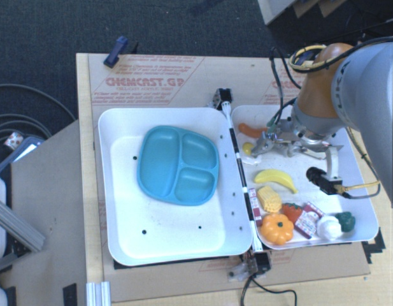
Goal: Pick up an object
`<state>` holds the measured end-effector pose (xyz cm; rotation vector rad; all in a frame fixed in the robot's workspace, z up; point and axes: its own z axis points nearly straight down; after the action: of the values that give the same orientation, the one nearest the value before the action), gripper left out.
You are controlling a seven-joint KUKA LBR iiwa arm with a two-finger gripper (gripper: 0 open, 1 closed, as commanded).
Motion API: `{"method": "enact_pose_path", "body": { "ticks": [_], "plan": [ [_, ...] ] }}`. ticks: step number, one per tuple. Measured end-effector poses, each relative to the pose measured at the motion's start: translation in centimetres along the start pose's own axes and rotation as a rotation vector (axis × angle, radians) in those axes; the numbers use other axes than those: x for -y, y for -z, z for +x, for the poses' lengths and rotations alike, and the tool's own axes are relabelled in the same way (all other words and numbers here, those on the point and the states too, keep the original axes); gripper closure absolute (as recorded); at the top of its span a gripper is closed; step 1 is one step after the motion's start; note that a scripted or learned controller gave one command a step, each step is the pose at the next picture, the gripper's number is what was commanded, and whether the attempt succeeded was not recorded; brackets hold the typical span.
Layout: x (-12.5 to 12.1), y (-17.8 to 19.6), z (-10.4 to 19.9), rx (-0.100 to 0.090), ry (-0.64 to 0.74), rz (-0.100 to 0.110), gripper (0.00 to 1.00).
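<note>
So the gripper (267, 140) is down in the right bin (365, 225), near its far left corner, right by an orange carrot-looking piece (250, 130). Can't tell how it's set. Toy banana (277, 179) lies mid-bin; corn (269, 199), a little pumpkin (277, 229) and other play food crowd the near edge. Left bin (120, 225) holds a blue divided plate (178, 165).

The grey arm with the orange band (349, 75) runs off the frame's right edge and hides much of the right white bin's (368, 225) upper half. Its gripper (265, 142) is too small and cluttered for the fingers to be read. The small orange object (250, 130) beside it is partly covered, its identity unclear. At the left edge, 1 grey metal bar (18, 225) is cut off.
</note>
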<state>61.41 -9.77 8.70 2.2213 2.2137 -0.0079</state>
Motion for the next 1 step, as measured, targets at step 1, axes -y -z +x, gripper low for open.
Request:
{"method": "enact_pose_path", "body": {
  "ticks": [1],
  "plan": [
    [-4.92, -0.17, -1.38, -0.008, 0.004, 0.002, 0.0]
  ]
}}
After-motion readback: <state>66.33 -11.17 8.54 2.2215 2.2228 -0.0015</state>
